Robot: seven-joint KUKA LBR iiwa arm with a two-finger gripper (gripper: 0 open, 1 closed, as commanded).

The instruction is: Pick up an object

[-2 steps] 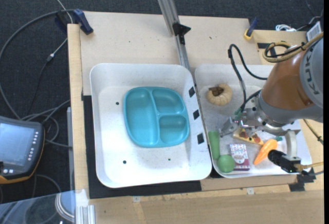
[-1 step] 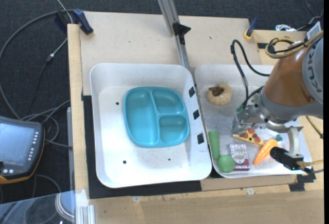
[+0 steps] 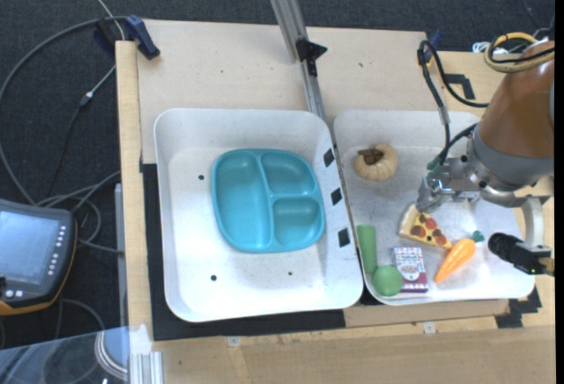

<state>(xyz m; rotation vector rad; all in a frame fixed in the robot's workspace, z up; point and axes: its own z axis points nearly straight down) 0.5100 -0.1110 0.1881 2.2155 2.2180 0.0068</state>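
Observation:
In the right bin (image 3: 401, 131) lie a tan pumpkin-like toy (image 3: 376, 162), a pizza slice (image 3: 423, 230), an orange carrot (image 3: 456, 259), a small pink-and-white packet (image 3: 410, 269), and a green cylinder (image 3: 367, 243) beside a green ball (image 3: 386, 279). My gripper (image 3: 432, 195) hangs low over the right bin, just above the pizza slice's upper end and to the right of the pumpkin toy. Nothing shows between its fingers.
The left bin (image 3: 181, 224) holds a teal divided plate (image 3: 267, 198). A metal pole (image 3: 291, 17) slants in from the top along the seam between the bins. The arm's grey body (image 3: 515, 144) covers the right bin's right side.

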